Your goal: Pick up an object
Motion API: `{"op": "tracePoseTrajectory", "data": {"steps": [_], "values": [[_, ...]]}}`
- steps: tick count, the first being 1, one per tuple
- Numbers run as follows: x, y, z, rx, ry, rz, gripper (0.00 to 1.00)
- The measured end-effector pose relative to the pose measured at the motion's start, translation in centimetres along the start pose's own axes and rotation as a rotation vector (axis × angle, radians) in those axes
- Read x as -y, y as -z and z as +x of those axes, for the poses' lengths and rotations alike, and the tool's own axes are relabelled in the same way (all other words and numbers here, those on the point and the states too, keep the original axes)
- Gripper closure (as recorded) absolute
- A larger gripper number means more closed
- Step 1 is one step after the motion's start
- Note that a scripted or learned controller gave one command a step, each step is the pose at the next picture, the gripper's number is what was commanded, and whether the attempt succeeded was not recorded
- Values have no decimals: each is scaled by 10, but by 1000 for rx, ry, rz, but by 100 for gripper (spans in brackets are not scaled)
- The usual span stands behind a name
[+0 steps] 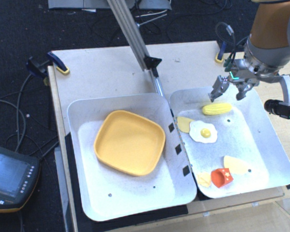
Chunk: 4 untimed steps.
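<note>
Far left of the bins you've got a pendant [9, 176] lying on the dark floor, cable running up from it. On the bench, the left bin [91, 195] holds one thing: a yellow plate [129, 142], squarish, rounded corners, sitting flat in the middle and slightly turned. A clamp [57, 63] sits at the bench's far left corner, well up from the plate. A grey pole [131, 29] slants down from the top and ends just above the seam between the bins, up and right of the plate.

Right of the plate, across the seam, the right bin [272, 146] holds the small items. A pale cheese slice [184, 124] lies nearest the seam, touching the fried egg [204, 132] just right of it. Above the egg, apart from it, the corn [217, 109] lies on its side near the bin's far wall. Lower down, well right of the plate's near corner, a red piece [222, 177] sits between an orange wedge [204, 179] and a pale wedge [236, 165], all close together.

The gripper [230, 93] hangs just above and right of the corn, jaws spread apart, nothing between them, not touching the corn. The arm [271, 22] rises to the top right corner, far from the plate.
</note>
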<state>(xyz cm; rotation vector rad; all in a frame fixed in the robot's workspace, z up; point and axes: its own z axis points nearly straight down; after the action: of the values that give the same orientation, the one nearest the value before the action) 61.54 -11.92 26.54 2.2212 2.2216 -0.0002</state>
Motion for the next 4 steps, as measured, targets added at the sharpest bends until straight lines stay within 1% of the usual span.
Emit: {"op": "tracePoseTrajectory", "data": {"steps": [1,2,3,4], "values": [[0,0,0,0,0,0,0],[-4,-57,8,-1,0,5,0],[-8,-119,11,-1,0,6,0],[-7,-172,11,-1,0,4,0]]}}
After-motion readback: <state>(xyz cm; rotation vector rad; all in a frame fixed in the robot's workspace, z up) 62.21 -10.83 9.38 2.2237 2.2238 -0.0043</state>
